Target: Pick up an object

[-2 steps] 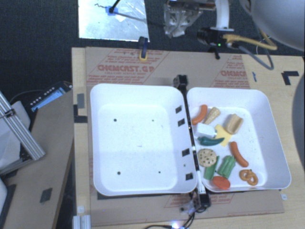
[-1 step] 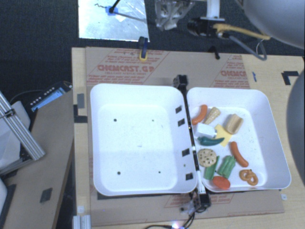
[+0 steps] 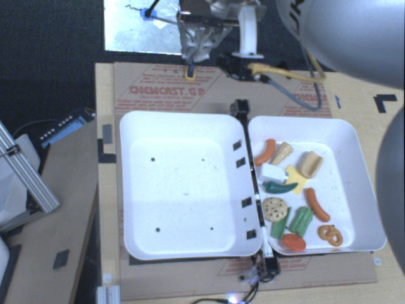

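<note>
My gripper (image 3: 193, 54) hangs high above the back edge of the bench, beyond the left bin (image 3: 183, 128), with nothing seen in it. The right bin (image 3: 354, 170) holds several toy foods: an orange sausage (image 3: 267, 151), a beige piece (image 3: 283, 152), a bread roll (image 3: 310, 163), a white block (image 3: 274, 172), a yellow piece (image 3: 296, 177), a dark green pepper (image 3: 280, 187), a round cookie (image 3: 274, 208), a red sausage (image 3: 317, 204), green vegetables (image 3: 300, 220), a red tomato (image 3: 293, 241) and a pretzel (image 3: 330, 234). All lie well in front and to the right of the gripper.
Both bins rest on a cardboard sheet (image 3: 164, 88) with a small yellow mark (image 3: 190, 73) under the gripper. A black hinge strip (image 3: 250, 182) runs between the bins. A metal rail (image 3: 28, 176) and a blue-black device (image 3: 63, 126) sit at the left.
</note>
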You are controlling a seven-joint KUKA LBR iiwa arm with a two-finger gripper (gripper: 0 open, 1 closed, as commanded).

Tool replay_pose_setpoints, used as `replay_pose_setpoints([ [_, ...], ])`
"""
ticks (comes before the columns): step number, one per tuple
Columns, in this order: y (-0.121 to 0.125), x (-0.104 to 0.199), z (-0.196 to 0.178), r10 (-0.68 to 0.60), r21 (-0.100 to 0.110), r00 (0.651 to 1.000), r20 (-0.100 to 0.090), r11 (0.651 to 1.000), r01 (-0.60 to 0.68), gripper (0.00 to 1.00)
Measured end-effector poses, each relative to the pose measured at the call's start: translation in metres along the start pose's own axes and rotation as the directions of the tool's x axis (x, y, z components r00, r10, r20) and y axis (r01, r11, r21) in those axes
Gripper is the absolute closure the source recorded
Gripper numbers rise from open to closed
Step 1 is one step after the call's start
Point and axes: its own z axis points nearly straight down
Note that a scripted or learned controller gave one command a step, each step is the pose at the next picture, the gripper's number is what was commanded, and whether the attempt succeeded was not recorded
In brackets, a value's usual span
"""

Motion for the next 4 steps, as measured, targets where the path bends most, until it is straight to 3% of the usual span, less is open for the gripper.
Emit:
replay_pose_setpoints([
  [1, 0.033, 0.007, -0.009, 0.003, -0.006, 1.000, 0.001, 1.000, -0.003, 1.00],
  [2, -0.016, 0.007, 0.123, 0.007, 0.009, 1.000, 0.004, 1.000, -0.007, 1.00],
  [3, 0.022, 0.007, -0.076, 0.003, -0.021, 1.000, -0.005, 1.000, -0.003, 1.00],
  [4, 0.032, 0.007, 0.055, 0.007, 0.003, 1.000, 0.003, 1.000, -0.007, 1.00],
])
